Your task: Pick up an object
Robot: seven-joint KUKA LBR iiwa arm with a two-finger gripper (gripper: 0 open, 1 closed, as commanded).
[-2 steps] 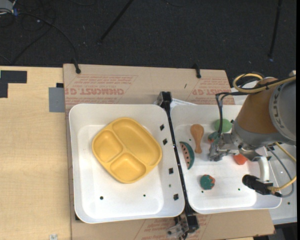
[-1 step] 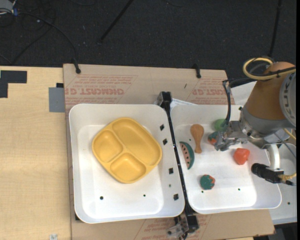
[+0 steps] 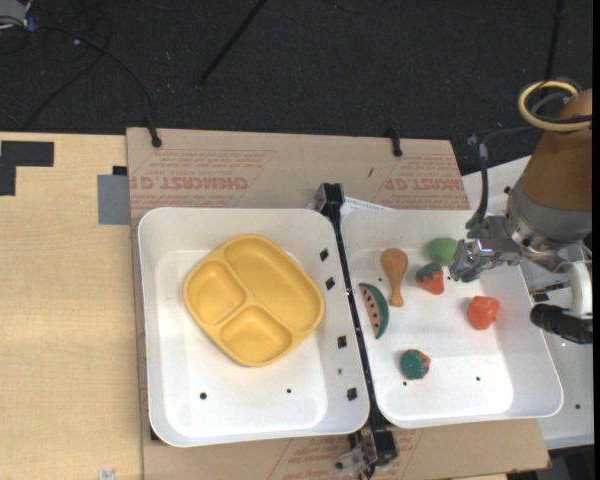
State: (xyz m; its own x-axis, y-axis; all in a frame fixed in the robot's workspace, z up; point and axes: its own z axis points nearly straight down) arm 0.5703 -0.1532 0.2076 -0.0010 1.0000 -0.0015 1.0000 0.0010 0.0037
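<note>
Left bin holds a yellow divided tray, well to the left of the gripper, across the black divider. In the right bin: watermelon slice against the divider, left of and below the gripper; tan drumstick to the gripper's left, handle pointing down; teal-and-red piece below-left. Green ball and small red piece sit just beside the gripper on its left, the red one near touching. Gripper low over the right bin; finger gap cannot tell, nothing seen between them. Red-orange piece lies just below it.
</note>
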